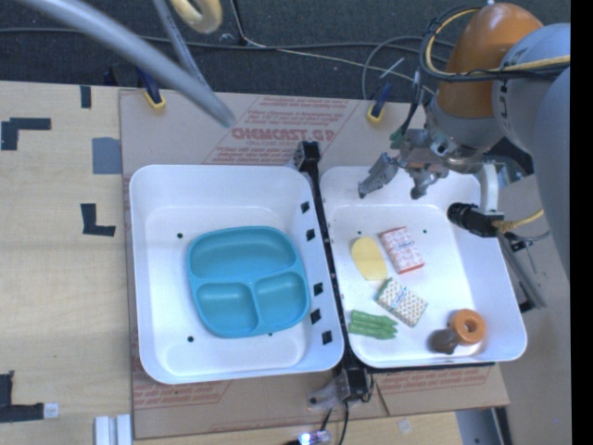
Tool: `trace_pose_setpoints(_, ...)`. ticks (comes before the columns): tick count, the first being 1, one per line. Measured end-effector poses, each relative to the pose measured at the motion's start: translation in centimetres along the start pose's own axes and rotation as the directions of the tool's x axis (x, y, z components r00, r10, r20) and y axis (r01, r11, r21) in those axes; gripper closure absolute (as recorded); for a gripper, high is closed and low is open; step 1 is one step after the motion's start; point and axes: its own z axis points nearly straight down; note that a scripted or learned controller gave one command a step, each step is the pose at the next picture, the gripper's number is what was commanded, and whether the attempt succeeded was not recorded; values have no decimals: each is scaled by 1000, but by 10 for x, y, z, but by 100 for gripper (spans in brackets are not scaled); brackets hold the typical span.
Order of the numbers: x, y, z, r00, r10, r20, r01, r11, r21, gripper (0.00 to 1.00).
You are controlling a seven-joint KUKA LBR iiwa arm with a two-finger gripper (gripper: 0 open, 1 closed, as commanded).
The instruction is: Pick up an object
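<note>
Claw [399, 182] above right bin [491, 276] far edge, fingers spread, seemingly empty; red-white packet [402, 248] lies nearer, mid-bin.

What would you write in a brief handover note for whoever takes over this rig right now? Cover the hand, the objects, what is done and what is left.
Hand: open, holding nothing, above the far edge of the right bin.
Right bin holds: yellow piece, red-and-white packet, patterned packet, green beans, orange ring next to a brown piece.
Left bin: blue divided tray.
Done: nothing picked.
Left: descend, grasp one object, lift.
</note>
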Motion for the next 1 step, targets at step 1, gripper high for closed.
trace_pose_setpoints(1, 0, 2, -10, 1000, -3, 1, 3, 1000, -14, 0)
